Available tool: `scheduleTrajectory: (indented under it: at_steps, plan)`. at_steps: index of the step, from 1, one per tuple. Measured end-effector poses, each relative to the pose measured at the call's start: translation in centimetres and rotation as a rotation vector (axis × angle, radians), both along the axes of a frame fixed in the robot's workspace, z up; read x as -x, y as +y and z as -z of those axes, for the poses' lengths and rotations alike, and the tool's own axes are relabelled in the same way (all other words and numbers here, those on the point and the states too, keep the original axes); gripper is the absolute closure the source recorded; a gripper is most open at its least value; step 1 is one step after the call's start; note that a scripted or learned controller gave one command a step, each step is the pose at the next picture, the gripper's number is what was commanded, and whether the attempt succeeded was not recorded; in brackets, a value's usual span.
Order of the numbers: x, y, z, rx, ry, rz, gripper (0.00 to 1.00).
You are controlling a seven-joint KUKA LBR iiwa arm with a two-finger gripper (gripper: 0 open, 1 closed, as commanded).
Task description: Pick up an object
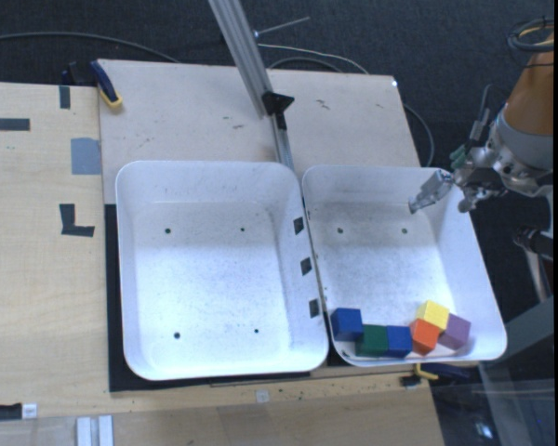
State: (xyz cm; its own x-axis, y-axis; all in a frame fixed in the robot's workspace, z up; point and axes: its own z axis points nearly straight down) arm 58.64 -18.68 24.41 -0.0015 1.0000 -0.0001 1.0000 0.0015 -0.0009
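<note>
Blocks [400, 331] clustered at right bin [381, 249] near edge | gripper [435, 191] hovering at far rim, finger state indeterminable | step: approach | next: descent onto one block required

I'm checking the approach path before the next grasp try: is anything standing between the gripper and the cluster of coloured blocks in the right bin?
Nothing visible does. The two-finger gripper hangs over the far right edge of the right white bin; bare bin floor lies between it and the small coloured cube blocks along the near wall.

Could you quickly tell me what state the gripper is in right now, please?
Gripper: above the right bin's far right corner, nothing between its fingers; open or shut cannot be told.
</note>
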Motion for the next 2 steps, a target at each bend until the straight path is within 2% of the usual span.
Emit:
scheduleTrajectory:
  at_steps: [1,2]
  plan:
    - [-3.0,-2.3,-2.7,0.002,-0.005,-0.001,0.0]
    - [-0.2,5.2,-4.9,-0.002,-0.002,-0.007,0.0]
